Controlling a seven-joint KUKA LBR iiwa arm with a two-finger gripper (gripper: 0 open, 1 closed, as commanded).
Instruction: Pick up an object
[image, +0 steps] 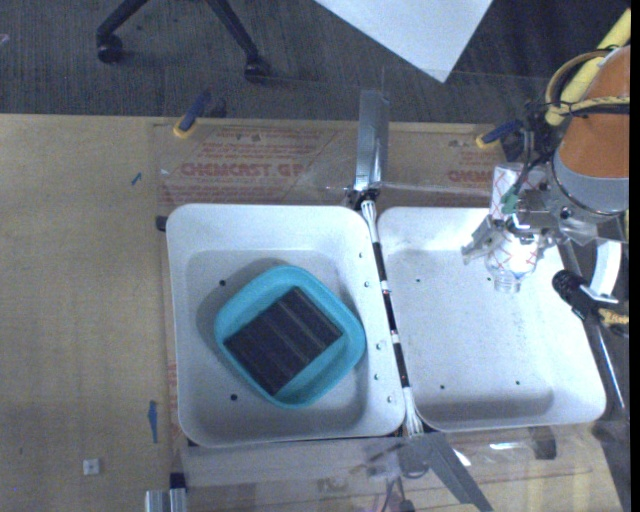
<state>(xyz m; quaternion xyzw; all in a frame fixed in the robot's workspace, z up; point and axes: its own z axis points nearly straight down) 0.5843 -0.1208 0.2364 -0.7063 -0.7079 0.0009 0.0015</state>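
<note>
Gripper (507, 258) of the grey arm hangs over the far right part of the right shallow white plastic bin (480, 400), below the orange band (597, 140) on the wrist. Whether it is apart or together I cannot tell, since the claw shows as a pale blur against the white floor. Across the metal divider, to the left, the second shallow white bin (190, 300) holds a light blue square plastic container with a dark ribbed inside (289, 334), lying turned cornerwise near that bin's middle, well apart from the claw.
</note>
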